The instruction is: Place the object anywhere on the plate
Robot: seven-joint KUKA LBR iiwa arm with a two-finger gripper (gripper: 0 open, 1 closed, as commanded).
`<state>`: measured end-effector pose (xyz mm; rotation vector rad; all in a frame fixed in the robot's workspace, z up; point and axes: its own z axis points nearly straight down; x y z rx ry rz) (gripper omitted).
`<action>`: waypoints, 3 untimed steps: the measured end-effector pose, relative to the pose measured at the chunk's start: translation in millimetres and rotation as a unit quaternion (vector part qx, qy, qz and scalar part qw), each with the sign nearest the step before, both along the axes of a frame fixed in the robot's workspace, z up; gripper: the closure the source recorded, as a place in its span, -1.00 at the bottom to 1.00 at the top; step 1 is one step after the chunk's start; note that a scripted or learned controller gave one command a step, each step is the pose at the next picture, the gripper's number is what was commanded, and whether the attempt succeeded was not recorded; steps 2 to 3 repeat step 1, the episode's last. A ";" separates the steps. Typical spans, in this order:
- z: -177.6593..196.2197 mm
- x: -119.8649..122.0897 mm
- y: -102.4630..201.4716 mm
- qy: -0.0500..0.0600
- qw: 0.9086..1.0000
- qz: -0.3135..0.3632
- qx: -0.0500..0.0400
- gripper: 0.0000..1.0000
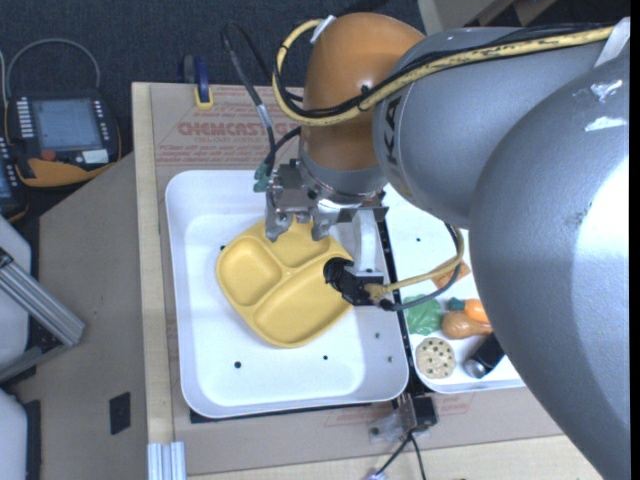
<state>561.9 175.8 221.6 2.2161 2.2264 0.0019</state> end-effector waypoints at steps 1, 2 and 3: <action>1.4 0.0 -2.6 0.000 1.000 -0.002 0.000 -1.00; 1.4 0.0 -2.6 0.000 1.000 -0.002 0.000 -1.00; 1.4 0.0 -2.6 0.000 1.000 -0.002 0.000 -1.00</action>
